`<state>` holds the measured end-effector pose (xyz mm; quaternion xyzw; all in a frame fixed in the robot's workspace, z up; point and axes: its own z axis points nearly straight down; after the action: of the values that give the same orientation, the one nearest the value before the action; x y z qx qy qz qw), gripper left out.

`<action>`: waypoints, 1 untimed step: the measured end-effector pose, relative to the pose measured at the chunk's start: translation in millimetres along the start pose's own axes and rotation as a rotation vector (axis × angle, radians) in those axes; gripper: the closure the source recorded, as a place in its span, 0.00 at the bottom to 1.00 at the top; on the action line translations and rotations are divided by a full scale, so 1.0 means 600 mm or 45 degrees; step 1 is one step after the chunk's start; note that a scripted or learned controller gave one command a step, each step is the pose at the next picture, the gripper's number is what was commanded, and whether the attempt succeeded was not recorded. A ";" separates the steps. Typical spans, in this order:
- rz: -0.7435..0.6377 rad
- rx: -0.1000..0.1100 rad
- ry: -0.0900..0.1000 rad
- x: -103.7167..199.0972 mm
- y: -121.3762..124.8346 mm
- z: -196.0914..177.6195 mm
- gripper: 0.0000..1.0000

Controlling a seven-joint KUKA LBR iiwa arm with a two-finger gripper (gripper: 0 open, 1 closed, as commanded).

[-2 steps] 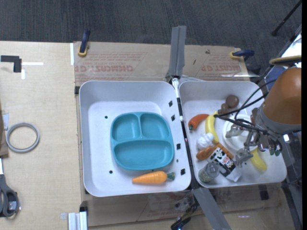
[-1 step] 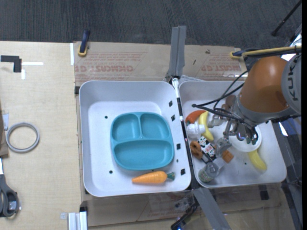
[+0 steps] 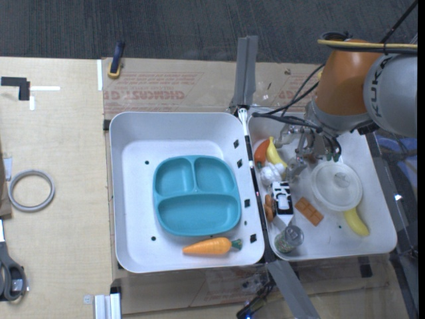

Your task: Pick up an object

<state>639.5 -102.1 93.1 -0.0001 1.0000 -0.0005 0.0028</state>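
Holding a teal tray (image 3: 196, 195) and carrot (image 3: 208, 246), left bin (image 3: 126, 178); claw (image 3: 312, 153) state unclear.

A dark carpet floor (image 3: 166, 12) is seen at the top. A light wooden bench (image 3: 53, 244) is laid with brown cardboard (image 3: 172, 88). A roll of tape (image 3: 30, 190) is placed on it.

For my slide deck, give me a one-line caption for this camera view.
Robot arm hanging over the right bin of small items; blue divided plate and toy carrot in the left bin.
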 end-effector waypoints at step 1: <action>-0.185 -0.002 0.002 0.071 -0.167 -0.001 0.00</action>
<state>596.8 -202.1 93.7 -0.0729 0.9973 0.0001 0.0020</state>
